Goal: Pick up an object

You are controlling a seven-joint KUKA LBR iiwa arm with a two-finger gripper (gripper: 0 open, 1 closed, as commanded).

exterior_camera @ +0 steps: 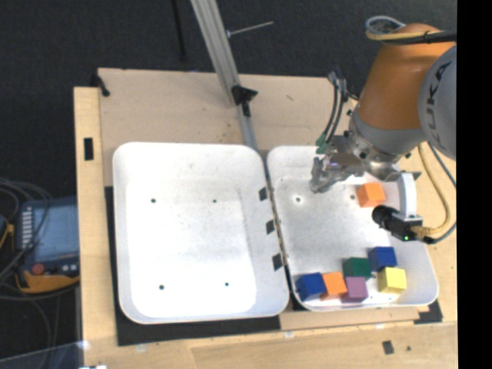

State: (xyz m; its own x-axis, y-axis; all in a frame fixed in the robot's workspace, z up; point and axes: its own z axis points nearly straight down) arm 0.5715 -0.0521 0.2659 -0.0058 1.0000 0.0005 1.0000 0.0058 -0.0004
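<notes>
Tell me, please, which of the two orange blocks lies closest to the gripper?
The orange block lying alone beside the gripper; the other orange block sits in the cluster at the bin's front edge.

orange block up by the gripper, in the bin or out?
In. The orange block lies on the floor of the right bin, inside its rim, just beside the gripper.

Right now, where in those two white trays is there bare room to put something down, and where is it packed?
The left bin offers its whole floor. In the right bin, the middle floor is bare, between the gripper above and the block row below. Crowded: the near edge, with blue, orange, purple, green and yellow blocks.
</notes>
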